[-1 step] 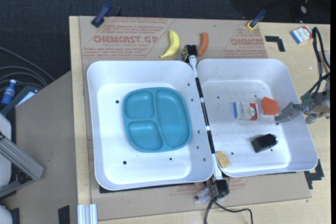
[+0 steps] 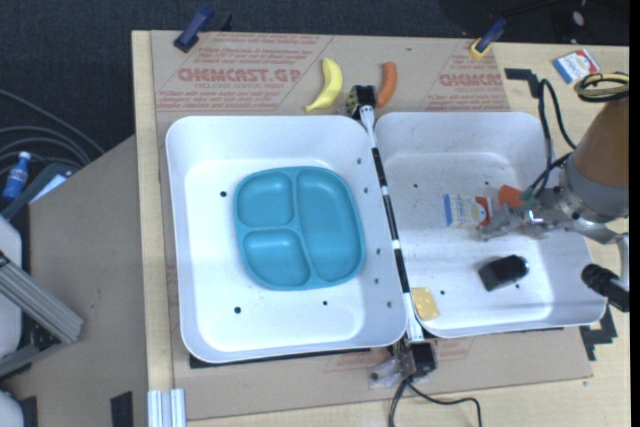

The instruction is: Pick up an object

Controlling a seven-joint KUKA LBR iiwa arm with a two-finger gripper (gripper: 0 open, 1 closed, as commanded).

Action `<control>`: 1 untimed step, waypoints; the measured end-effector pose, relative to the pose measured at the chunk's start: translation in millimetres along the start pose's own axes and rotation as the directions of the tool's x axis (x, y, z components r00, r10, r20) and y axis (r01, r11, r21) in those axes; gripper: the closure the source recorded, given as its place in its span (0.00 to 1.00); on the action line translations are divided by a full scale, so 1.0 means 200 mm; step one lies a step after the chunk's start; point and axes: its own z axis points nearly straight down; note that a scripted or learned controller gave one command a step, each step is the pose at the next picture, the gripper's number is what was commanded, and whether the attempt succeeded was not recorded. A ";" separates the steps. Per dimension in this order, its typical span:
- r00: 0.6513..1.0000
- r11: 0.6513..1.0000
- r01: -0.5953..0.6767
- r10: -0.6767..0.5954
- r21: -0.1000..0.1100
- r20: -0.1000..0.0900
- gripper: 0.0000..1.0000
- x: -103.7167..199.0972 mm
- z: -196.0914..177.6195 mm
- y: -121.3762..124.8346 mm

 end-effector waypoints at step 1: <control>1.000 1.000 -0.003 0.003 0.000 0.002 1.00 -0.01 -0.05 0.00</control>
